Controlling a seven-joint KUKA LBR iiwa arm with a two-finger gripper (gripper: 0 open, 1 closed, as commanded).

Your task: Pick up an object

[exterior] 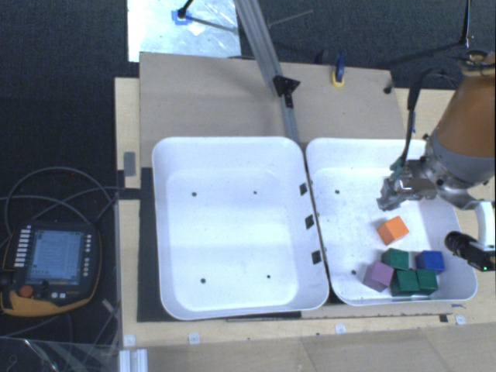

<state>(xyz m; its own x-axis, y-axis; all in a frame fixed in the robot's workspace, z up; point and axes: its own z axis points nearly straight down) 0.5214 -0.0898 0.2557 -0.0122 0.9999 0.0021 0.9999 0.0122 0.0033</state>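
Reaching arm: it comes in from the right edge of the frame, over the right bin (333, 161), its orange band at upper right.
Right bin: it lies at centre right of the frame and holds all the blocks, gathered in its lower right corner.
Left bin (167, 161): it lies at centre left, touching the right bin along the middle.
Hand (390, 194): it hangs over the middle of the right bin; whether it is released or clenched I cannot tell, and nothing shows in its grip.
Orange block (393, 229): nearest to the hand, it lies just below it in the frame and a touch to the right, turned cornerwise, apart from the others.
Other blocks: a purple block (379, 275), green blocks (403, 279) and a blue block (431, 261) huddle together, lower still.
Judgement: the next move likely calls for a short drop toward the frame's bottom onto the orange block.
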